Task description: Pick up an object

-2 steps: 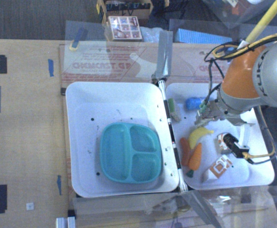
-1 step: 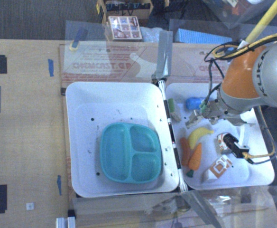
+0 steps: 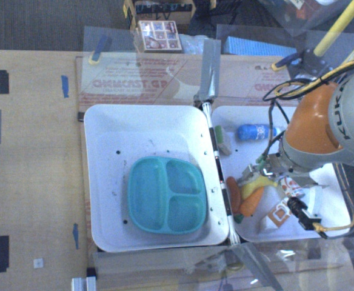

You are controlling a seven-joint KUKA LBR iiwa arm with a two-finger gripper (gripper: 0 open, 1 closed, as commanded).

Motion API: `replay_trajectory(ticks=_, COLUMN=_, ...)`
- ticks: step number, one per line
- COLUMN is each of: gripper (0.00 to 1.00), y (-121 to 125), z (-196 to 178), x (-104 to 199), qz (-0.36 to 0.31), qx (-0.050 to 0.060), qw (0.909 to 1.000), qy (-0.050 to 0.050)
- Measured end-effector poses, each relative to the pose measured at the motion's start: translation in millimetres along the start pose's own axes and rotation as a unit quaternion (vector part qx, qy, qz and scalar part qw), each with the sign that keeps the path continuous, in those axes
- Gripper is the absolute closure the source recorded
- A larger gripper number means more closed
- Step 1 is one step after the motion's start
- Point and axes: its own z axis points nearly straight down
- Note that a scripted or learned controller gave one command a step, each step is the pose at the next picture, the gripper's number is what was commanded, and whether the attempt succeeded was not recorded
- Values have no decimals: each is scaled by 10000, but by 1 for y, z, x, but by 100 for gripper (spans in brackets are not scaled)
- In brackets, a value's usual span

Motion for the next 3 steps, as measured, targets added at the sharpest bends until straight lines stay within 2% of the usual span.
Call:
replay_trajectory(ticks=1, gripper=100, y=2, z=-11, x=-2, qz=26, qx=-37, qw=10000, qy=-7)
replay_trajectory(ticks=2, gripper=0, y=1, z=-11, x=-2, qz=25, qx=-34, qw=10000, qy=-6)
replay_trajectory(ticks=3, gripper=0, y=16, z=-42, x=-57, qz=156, qx=21, qw=9999, qy=-11)
